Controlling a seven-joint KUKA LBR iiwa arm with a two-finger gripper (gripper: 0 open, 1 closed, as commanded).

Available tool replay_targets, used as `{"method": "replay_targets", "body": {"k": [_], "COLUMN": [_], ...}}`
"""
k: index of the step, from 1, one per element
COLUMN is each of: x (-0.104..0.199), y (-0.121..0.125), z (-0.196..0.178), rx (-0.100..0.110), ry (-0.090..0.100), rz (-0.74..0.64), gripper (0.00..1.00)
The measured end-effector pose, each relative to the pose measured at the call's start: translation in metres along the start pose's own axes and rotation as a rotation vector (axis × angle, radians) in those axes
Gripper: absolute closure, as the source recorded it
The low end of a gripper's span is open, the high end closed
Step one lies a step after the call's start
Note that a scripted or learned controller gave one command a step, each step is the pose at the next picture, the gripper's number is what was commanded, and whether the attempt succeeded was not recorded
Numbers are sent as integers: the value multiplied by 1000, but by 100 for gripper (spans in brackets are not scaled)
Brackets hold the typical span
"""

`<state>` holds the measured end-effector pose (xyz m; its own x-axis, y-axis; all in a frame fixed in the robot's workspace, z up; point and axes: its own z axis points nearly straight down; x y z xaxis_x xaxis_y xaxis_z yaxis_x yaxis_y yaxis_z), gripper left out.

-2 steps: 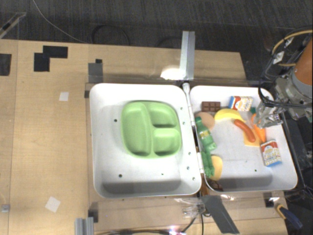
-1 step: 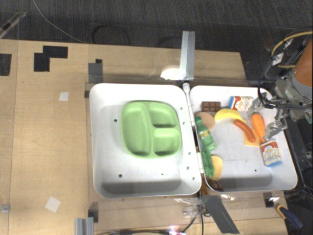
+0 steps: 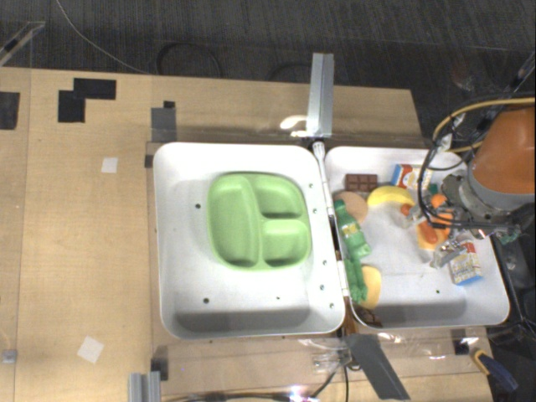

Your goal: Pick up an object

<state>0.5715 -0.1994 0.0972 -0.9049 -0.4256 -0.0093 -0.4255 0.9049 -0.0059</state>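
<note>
The right bin (image 3: pixel 419 304) holds several small items: a yellow banana (image 3: pixel 390 197), a brown chocolate bar (image 3: pixel 362 181), a green bottle (image 3: pixel 354 238) along the left wall, a yellow piece (image 3: pixel 372 284), a small red and white box (image 3: pixel 404 176), an orange item (image 3: pixel 428 236) and a white and blue packet (image 3: pixel 466 267). My gripper (image 3: pixel 444 229) hangs low over the bin's right side, just above the orange item and beside the packet. Cables and the wrist cover much of it.
The left bin (image 3: pixel 180 300) carries a green divided plate (image 3: pixel 256 219). A metal post (image 3: pixel 321 99) stands at the back between the bins. The arm's orange band (image 3: pixel 507 153) and its cables overhang the right bin's far right corner.
</note>
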Motion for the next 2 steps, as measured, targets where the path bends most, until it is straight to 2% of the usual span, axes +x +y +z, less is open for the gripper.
{"method": "replay_targets", "body": {"k": [1,2], "x": [12,-29], "y": [16,32], "z": [7,8], "rx": [4,1], "ry": [-5,-5], "rz": [2,0], "gripper": [0,0]}}
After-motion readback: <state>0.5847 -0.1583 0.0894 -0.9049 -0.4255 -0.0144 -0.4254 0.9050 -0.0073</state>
